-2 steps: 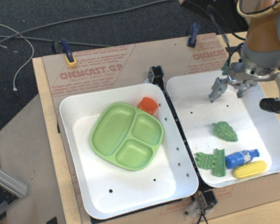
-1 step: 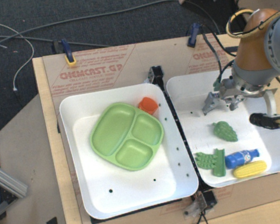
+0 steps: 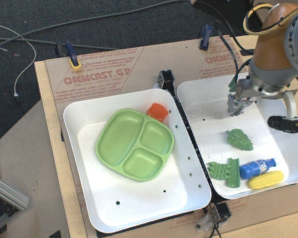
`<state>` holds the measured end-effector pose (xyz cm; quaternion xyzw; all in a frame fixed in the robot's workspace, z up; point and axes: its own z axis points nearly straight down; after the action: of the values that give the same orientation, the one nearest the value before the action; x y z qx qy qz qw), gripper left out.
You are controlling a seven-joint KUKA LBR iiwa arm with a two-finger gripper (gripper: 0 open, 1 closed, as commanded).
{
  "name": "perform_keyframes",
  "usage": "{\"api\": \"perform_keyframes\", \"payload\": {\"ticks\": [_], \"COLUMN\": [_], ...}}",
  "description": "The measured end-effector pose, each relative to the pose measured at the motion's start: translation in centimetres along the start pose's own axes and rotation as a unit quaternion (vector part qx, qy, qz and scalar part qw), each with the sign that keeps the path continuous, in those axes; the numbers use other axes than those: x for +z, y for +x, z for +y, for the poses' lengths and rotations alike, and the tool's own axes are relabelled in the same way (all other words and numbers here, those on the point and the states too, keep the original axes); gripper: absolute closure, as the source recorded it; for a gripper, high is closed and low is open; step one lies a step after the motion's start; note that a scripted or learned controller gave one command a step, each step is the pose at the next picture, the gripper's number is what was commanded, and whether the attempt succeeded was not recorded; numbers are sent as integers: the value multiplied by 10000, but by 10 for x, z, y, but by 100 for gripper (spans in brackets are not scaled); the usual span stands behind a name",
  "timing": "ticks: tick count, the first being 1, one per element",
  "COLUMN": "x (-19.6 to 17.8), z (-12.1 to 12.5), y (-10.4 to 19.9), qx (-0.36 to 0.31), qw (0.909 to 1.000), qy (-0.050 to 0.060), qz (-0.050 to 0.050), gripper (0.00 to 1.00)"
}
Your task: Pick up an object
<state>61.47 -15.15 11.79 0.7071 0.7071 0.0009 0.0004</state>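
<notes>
In the right bin lie a green leafy toy, a green flat toy, a blue bottle and a yellow corn cob, all toward the bin's front. My gripper hangs over the back half of this bin, above and behind the leafy toy, apart from it. I see nothing between its fingers. The arm's orange band rises to the right.
The left bin holds a green divided plate with a small orange object at its back right corner. Clamps pin the cardboard at the back. A black divider runs between the bins.
</notes>
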Motion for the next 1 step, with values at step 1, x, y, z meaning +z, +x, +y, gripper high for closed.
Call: {"api": "perform_keyframes", "payload": {"ticks": [1], "x": [-64], "z": [7], "y": [2], "qx": [-9], "qw": [10000], "qy": [-36], "qz": [-14], "gripper": [100]}}
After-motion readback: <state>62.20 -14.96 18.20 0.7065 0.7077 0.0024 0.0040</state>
